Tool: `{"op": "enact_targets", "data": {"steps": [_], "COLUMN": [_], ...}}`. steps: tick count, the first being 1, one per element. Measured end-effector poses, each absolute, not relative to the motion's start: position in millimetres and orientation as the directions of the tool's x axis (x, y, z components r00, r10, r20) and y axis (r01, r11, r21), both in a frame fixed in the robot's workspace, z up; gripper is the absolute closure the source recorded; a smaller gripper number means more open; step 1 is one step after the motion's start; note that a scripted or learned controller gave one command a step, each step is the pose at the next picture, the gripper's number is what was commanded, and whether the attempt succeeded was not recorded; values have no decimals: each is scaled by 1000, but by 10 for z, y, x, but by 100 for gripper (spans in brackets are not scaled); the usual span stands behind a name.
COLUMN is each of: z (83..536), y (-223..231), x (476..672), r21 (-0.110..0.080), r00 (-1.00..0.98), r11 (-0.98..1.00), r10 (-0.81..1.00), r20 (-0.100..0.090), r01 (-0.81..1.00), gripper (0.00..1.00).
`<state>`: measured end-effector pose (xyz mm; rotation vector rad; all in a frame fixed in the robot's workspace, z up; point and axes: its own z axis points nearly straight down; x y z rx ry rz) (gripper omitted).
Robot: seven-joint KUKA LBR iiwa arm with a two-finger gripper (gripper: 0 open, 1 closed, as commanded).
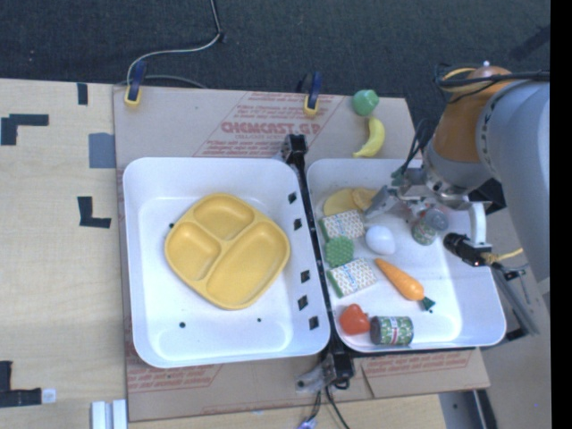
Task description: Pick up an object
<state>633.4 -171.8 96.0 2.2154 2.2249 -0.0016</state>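
On your left, the left bin (143, 239) holds a yellow divided plate (228, 250), sitting just left of centre frame and well apart from the tool. Move right across the divider and you reach the right bin (474, 320), where the pickable things are crowded: a yellow disc (344, 201) at its upper left, a patterned packet (343, 226) under it, a green piece (339, 252), a second patterned packet (354, 277), a red piece (353, 319) at the lower edge touching a dark green-labelled can (391, 331) lying on its side, a white egg (380, 239) near the middle, and an orange carrot (399, 278) whose long axis runs from upper left to lower right. Above the bin, on the cardboard, a banana (372, 138) and a green ball (365, 102) lie outside reach of this task. Further right, the gripper (404, 199) hangs over the upper middle of the right bin, carried by the grey arm (518, 141) entering from the right edge. You can see one finger splayed to the left and the other to the right, so the fingers stand apart with nothing between them. The egg lies just below and slightly left of the fingertips, the nearest candidate; a small grey-green jar (428, 225) sits just below right. I judge a short drop toward the lower left is what the grasp turns on.
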Motion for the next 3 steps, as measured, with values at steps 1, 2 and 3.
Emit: {"op": "enact_targets", "data": {"steps": [1,2,3], "z": [869,867,866], "y": [-1550,-1224,-1043], "x": [5877,5342,4857], "r21": [5,5,7], "r00": [0,0,0], "r11": [0,0,1], "r10": [1000,1000,1000], "r20": [-4,-3,-3], "r01": [1000,1000,1000], "gripper": [0,0,0]}}
